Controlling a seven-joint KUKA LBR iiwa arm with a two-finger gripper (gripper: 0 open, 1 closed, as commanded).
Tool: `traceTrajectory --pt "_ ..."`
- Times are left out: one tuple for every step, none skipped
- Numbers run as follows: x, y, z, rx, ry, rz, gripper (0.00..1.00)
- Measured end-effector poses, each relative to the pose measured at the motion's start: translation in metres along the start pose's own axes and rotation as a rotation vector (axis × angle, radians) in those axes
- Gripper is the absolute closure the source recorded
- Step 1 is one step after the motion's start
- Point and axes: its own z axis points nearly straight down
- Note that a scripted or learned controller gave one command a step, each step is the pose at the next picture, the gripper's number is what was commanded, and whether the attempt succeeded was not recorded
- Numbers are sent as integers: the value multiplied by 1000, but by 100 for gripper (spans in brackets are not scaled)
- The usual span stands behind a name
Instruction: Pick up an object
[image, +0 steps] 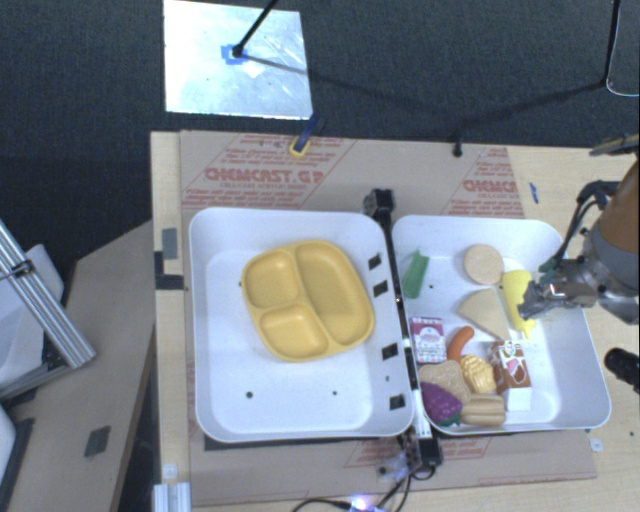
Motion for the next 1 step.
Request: traceTrajectory --pt "60 5 -9 4 4 -6 100"
